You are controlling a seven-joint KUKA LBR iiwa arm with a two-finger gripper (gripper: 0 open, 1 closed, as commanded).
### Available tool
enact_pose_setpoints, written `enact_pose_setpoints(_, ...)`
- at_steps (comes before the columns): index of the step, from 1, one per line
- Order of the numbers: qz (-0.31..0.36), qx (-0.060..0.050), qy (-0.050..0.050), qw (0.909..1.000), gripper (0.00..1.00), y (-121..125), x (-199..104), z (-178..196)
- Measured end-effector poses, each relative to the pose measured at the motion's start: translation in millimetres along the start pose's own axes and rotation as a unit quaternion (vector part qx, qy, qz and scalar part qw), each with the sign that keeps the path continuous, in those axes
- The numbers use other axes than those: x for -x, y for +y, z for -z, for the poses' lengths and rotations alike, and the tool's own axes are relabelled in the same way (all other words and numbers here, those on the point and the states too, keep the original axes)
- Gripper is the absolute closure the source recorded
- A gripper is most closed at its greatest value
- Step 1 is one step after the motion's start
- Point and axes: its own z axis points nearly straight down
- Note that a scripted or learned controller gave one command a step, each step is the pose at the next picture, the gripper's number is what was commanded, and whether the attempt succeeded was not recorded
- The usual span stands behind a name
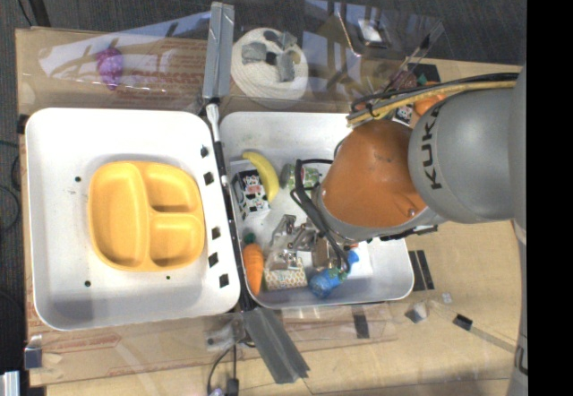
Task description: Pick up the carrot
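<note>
An orange carrot [253, 268] with a green top lies at the front left corner of the right bin [394, 282], close to the bin's left wall. My gripper [294, 246] hangs over the front of that bin, just right of the carrot, among small items. Its metal fingers point toward the carrot but nothing shows between them. The arm's orange band and grey body hide the right half of the bin.
A yellow divided plate [148, 211] sits in the left bin [54, 296]. The right bin also holds a banana [261, 168], a printed small box [251, 193], a green item [304, 176], a patterned packet [285, 279] and a blue object [327, 281]. A white rope coil [269, 63] lies behind the bins.
</note>
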Motion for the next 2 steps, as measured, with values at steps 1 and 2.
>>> enact_pose_setpoints(1,0.001,0.0,-0.001,1.0,1.0,0.9,1.5,10.0)
enact_pose_setpoints(2,0.139,0.002,0.006,0.9903,1.0,106.5,56.2,82.4)
